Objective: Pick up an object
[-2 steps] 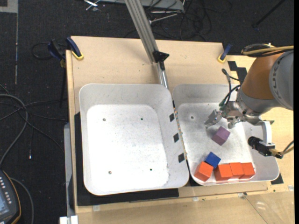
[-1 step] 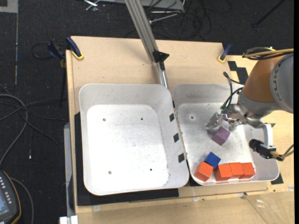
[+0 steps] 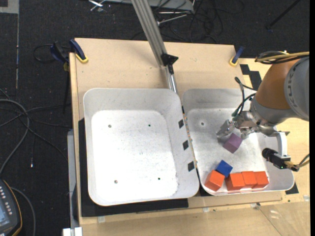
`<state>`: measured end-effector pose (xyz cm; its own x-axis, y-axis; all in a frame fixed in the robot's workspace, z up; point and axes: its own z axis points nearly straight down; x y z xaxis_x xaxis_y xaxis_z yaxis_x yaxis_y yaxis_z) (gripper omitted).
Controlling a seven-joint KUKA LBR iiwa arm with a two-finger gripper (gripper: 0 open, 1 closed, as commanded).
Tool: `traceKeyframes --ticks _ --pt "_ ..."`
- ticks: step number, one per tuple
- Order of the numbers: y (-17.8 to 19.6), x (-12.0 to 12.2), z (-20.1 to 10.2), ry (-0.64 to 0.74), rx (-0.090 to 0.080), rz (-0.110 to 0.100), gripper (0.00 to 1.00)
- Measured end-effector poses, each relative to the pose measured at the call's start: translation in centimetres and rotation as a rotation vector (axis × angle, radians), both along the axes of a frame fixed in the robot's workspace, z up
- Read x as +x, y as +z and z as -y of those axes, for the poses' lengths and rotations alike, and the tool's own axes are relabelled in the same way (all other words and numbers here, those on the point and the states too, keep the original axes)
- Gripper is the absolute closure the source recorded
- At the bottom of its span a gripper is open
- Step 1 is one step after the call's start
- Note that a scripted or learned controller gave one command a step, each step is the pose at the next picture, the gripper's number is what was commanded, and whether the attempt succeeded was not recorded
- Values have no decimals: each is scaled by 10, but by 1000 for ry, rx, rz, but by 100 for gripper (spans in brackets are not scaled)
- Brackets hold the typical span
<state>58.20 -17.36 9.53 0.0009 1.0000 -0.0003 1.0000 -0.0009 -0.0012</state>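
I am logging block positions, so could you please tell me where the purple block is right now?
The purple block lies in the right bin, near its middle, directly below the gripper and up from the blue block.

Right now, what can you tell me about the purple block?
The purple block is a small, matte, plain cube-like piece, tilted rather than square to the bin. It sits in the right bin, near its middle, directly under the gripper, whose tip overlaps its top. Whether it is gripped or resting is unclear. It lies apart from the blue and orange blocks below.
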Motion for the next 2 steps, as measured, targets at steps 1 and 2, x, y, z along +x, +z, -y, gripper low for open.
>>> traceKeyframes --ticks 1,2 --pt "0 0 5 1 0 2 0" --pt "0 -1 8 1 0 2 0"
